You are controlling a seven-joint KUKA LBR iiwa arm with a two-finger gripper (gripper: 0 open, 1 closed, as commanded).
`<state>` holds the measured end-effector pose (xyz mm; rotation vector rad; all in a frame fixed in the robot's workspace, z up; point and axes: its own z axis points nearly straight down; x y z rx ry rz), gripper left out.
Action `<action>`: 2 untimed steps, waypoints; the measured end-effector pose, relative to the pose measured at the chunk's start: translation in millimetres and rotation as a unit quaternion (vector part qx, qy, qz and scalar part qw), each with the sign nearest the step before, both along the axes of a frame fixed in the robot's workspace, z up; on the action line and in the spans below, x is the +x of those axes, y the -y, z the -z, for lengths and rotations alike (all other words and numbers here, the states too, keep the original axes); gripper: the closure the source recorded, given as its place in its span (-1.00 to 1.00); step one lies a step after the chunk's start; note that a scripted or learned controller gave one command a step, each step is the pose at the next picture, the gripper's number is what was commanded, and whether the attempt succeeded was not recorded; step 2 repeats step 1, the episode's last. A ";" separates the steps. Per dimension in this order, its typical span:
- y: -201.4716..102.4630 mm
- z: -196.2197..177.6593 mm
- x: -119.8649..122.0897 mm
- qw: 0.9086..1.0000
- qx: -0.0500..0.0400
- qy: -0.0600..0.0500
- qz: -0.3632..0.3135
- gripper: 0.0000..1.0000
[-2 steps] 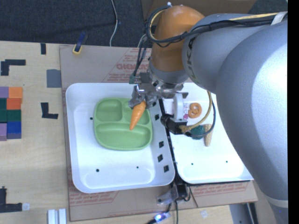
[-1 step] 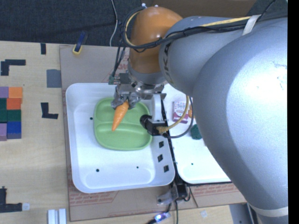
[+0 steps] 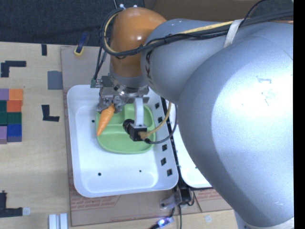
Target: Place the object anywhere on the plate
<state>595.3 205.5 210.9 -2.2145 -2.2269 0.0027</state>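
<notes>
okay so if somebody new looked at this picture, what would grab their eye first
The big grey arm filling the right side, with its orange band at top centre, strikes first. Below it, the gripper hangs over a green plate in the left white bin. An orange carrot lies tilted at the plate's left edge, its top at the gripper.

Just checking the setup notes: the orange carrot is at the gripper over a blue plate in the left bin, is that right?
Not quite: the plate is green, not blue, as the camera view shows. The rest stands: the orange carrot is at the gripper, over that plate in the left bin.
</notes>
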 end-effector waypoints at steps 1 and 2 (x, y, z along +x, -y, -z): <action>1.7 -0.1 0.1 1.000 0.000 0.000 0.001 -1.00; 1.7 -0.1 0.1 1.000 0.000 0.000 0.001 -1.00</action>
